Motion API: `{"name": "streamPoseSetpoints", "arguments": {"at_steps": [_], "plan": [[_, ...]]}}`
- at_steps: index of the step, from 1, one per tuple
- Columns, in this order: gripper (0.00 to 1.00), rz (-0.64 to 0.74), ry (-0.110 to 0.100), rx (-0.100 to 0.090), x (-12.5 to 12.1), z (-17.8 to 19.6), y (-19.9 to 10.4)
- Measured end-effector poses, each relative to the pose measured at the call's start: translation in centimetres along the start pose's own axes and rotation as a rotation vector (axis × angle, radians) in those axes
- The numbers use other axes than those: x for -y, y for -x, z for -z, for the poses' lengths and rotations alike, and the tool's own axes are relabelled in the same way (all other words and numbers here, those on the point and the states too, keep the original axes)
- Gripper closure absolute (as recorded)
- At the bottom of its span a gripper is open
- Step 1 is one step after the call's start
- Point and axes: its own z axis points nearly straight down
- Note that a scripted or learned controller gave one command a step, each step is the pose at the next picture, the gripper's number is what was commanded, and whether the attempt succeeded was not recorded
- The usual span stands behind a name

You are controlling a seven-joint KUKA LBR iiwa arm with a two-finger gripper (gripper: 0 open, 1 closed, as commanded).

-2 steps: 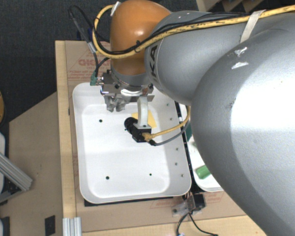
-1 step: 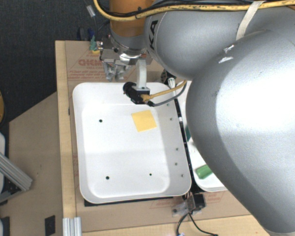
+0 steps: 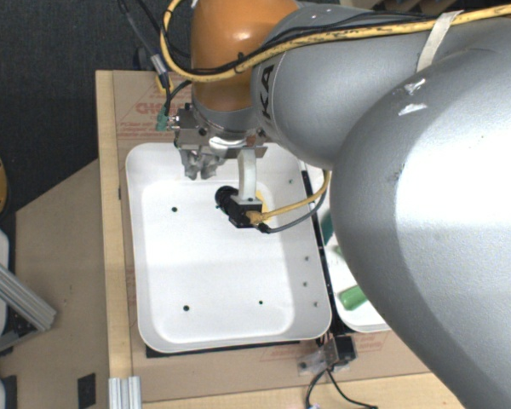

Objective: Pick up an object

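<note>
My gripper (image 3: pixel 200 167) hangs over the far end of the left white bin (image 3: pixel 166 313), close to its back wall, pointing down at the bin floor. Nothing shows under it or beside it on the white floor. In the right bin (image 3: pixel 362 320) a green object (image 3: pixel 352 296) lies near the front edge, and a sliver of a teal object (image 3: pixel 325 228) peeks out further back. The grey arm hides most of that right bin.
The big grey arm covers the right half of the view. Both bins rest on a brown board (image 3: pixel 119 228). A small clip with cables (image 3: pixel 328 356) sits at the board's front edge. Metal framing (image 3: pixel 17 301) stands at the left.
</note>
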Motion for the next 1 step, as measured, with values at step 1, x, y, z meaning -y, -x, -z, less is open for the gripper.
{"name": "streamPoseSetpoints", "arguments": {"at_steps": [1], "plan": [[1.0,0.001,0.015,-0.003,-5.24,3.51,0.01]]}}
